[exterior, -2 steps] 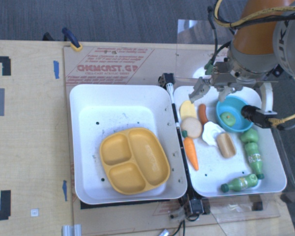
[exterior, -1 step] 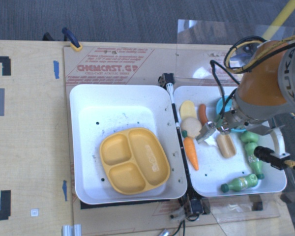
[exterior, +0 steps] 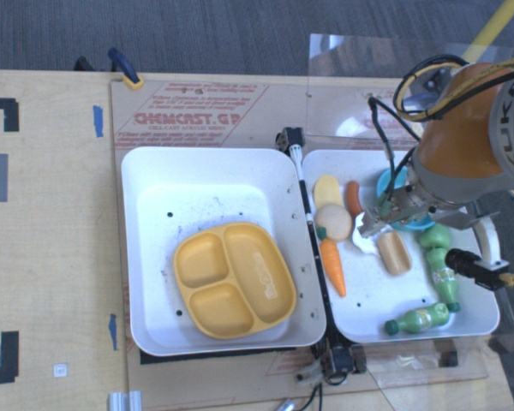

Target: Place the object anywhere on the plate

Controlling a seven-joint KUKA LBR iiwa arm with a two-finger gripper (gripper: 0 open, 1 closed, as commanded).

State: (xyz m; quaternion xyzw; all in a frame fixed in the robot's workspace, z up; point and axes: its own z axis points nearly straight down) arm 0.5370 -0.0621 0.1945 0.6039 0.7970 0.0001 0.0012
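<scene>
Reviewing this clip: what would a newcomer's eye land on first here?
Probably the yellow divided plate, alone in the left bin. Then the arm's orange band over the right bin, its hand low among toy foods: a carrot, a bread roll, green bottles.

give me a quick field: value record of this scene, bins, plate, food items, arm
left bin: holds the yellow plate, three compartments, nothing on it
right bin: holds the toy food
carrot: beside the divider, near the egg
bread roll: mid bin, just below the pincer
green bottle: lying near the front edge
pincer: low over the right bin, grip unclear
task state: plate not yet loaded
</scene>
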